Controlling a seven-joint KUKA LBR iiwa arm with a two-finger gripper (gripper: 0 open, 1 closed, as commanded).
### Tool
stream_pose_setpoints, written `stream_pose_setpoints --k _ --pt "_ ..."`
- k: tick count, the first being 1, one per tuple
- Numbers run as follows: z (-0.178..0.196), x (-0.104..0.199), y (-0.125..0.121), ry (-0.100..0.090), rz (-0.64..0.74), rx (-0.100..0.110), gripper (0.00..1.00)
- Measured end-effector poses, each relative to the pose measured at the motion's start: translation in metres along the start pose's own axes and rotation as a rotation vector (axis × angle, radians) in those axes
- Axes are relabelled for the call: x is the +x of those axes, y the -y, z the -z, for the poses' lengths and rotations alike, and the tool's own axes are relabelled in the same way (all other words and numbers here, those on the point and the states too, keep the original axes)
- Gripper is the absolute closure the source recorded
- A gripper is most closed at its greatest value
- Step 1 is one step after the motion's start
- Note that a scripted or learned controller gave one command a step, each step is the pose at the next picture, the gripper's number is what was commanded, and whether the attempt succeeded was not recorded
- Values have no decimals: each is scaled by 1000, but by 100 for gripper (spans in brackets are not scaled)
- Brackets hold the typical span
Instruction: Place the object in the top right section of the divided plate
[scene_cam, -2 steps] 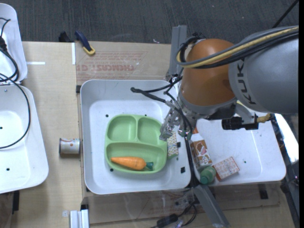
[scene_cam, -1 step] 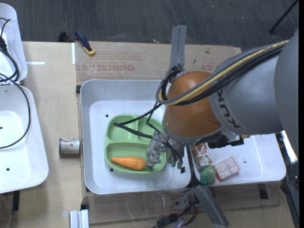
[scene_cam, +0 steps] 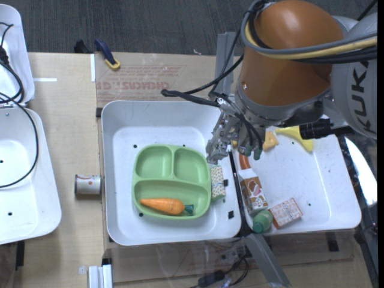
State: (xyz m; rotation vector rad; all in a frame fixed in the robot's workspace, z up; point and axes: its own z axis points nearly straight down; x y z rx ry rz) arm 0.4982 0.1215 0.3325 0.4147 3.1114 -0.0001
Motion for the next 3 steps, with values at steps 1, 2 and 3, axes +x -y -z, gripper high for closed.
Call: stream_pose_setpoints --k 1,2,3 --pt "-201 18 16 -5 34 2 100" --pt "-11 -50 -20 0 154 0 100" --pt "109 -118 6 2 278 0 100"
